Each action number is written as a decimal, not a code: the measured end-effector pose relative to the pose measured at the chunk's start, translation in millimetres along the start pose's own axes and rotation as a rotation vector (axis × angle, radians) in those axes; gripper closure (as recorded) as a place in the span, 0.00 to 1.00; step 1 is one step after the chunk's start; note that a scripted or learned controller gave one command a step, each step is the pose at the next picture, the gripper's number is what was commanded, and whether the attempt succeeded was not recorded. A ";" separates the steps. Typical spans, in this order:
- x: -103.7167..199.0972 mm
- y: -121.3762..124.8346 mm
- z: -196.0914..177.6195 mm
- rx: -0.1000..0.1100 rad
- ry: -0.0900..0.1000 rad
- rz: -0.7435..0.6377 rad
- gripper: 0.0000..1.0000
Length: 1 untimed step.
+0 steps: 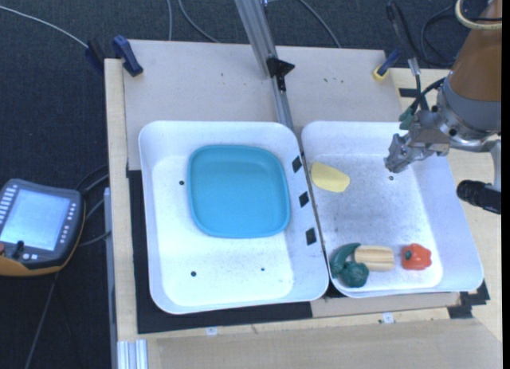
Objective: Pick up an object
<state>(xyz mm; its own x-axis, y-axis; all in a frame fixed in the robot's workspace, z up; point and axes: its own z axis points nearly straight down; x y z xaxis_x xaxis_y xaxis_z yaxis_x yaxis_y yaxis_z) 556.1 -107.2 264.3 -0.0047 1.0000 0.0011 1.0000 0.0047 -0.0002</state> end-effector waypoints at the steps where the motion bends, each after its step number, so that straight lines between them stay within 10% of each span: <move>1: 60.3 -1.8 12.2 0.000 0.000 -0.001 1.00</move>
<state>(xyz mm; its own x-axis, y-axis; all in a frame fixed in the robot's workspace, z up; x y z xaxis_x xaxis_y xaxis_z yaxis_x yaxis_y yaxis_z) 554.1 -46.9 252.2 -0.0054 1.0000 0.0014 1.0000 0.0054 -0.0005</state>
